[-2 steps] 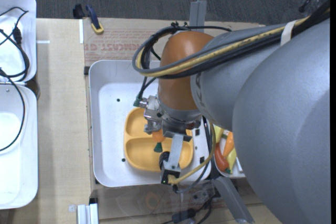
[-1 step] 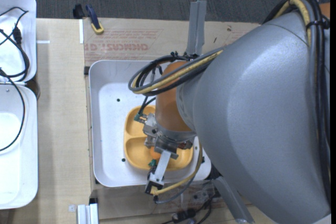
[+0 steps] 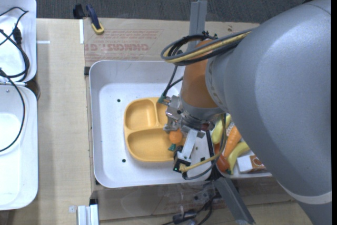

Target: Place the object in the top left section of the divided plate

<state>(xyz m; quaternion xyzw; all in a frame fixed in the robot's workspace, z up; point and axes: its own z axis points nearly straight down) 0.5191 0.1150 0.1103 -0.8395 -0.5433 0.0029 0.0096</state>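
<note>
A yellow divided plate (image 3: pixel 141 129) lies in the right white bin (image 3: pixel 105 113), its sections bare where visible. My gripper (image 3: pixel 177 140) hangs over the plate's right edge, under the grey arm with its orange band. A small orange object (image 3: pixel 175 137) shows at the gripper's tip, right by the plate's rim; whether the fingers hold it is hidden by the wrist.
Toy food, including a carrot (image 3: pixel 230 146) and yellow pieces (image 3: pixel 218 131), lies at the bin's right side beneath the arm. A second white bin (image 3: pixel 16 113) with black cables stands at the left. A blue-yellow clamp (image 3: pixel 93 19) sits on the bench at the back.
</note>
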